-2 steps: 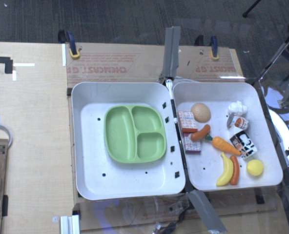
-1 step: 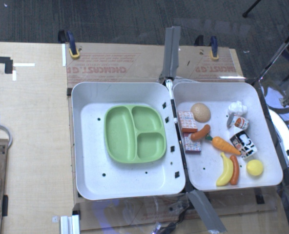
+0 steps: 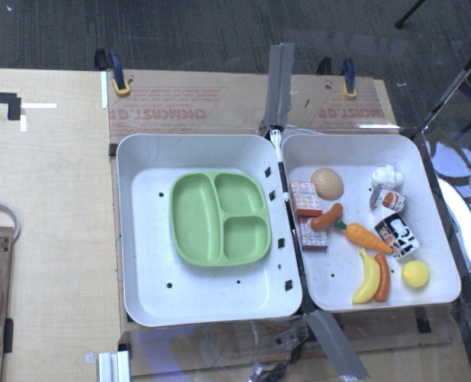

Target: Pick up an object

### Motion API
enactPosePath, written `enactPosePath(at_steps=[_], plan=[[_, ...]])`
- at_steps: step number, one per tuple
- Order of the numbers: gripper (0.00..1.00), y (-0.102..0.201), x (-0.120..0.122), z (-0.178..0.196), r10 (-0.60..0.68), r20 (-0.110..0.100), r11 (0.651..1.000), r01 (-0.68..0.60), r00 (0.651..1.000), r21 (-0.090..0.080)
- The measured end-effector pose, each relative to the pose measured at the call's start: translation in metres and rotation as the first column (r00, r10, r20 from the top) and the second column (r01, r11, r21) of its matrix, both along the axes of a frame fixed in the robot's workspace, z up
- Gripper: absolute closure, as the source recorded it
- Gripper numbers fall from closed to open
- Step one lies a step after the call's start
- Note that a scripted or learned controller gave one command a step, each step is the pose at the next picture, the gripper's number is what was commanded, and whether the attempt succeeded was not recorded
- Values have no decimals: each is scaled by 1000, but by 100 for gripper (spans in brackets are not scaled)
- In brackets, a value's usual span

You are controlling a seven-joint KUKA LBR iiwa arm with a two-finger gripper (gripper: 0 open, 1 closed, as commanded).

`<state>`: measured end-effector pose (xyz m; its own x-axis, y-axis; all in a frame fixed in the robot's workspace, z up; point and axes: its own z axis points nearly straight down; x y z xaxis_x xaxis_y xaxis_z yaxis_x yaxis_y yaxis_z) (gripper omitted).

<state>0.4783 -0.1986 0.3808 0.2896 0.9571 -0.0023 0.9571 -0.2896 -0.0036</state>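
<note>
Left bin [image 3: 140,237], centre-left of frame, holds a green divided plate [image 3: 219,217]. Right bin [image 3: 438,237], centre-right, has the pickable stuff: carrot [image 3: 368,237], banana [image 3: 367,277], egg [image 3: 327,183], white bottle [image 3: 387,183], small box [image 3: 305,199], sausage [image 3: 326,216], lemon [image 3: 415,274] at lower right. Gripper state: cannot tell from this view. Best bet imo: egg or lemon, each w/ some bare floor around; come straight down, fingers straddling. Banana touches a red sausage [image 3: 382,277], carrot sits against a b/w carton [image 3: 397,235], so tighter. Lemon near bin wall, less room on that side
</note>
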Motion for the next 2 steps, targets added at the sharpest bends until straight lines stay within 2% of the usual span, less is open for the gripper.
enactPosePath(at_steps=[1,2], plan=[[100,-14,22,-112,-582,-2,813,582,813,-2],[100,8,-1,-131,-841,0,541,841,541,-3]])
